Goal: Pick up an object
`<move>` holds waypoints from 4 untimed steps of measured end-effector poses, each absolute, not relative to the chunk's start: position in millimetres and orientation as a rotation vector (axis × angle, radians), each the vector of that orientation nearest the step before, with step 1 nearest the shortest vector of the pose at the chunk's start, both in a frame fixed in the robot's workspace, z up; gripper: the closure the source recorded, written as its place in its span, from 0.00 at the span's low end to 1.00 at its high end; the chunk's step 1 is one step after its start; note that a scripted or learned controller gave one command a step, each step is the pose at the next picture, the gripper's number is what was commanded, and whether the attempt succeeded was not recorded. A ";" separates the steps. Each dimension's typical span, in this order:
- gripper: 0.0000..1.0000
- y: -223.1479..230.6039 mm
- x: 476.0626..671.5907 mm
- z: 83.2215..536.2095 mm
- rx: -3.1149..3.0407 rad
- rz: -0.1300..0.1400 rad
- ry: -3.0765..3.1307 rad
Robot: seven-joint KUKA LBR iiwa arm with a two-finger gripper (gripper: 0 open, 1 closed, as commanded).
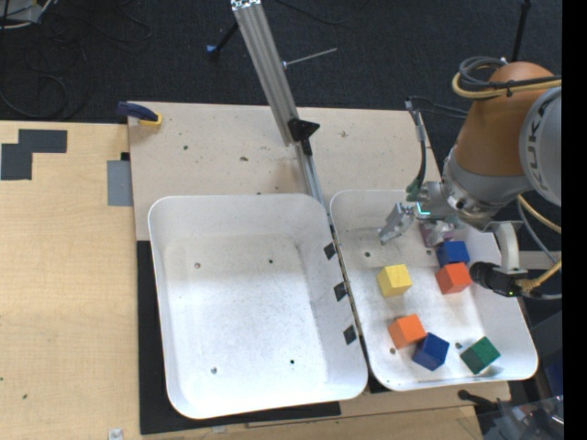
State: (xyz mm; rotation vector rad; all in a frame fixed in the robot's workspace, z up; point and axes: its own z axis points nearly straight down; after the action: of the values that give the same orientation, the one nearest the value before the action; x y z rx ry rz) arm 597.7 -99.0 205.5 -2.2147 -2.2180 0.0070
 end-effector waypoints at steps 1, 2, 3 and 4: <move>0.00 -100.3 598.5 207.9 -2.220 0.002 -2.219; 0.00 -98.0 597.4 164.3 -2.216 0.008 -2.217; 0.00 -103.9 588.2 112.3 -2.216 0.009 -2.216; 0.00 -103.2 588.8 91.7 -2.221 0.002 -2.220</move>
State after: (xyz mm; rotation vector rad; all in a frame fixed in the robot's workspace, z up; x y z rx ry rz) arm 588.8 -103.2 91.7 -2.2210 -2.2195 0.0021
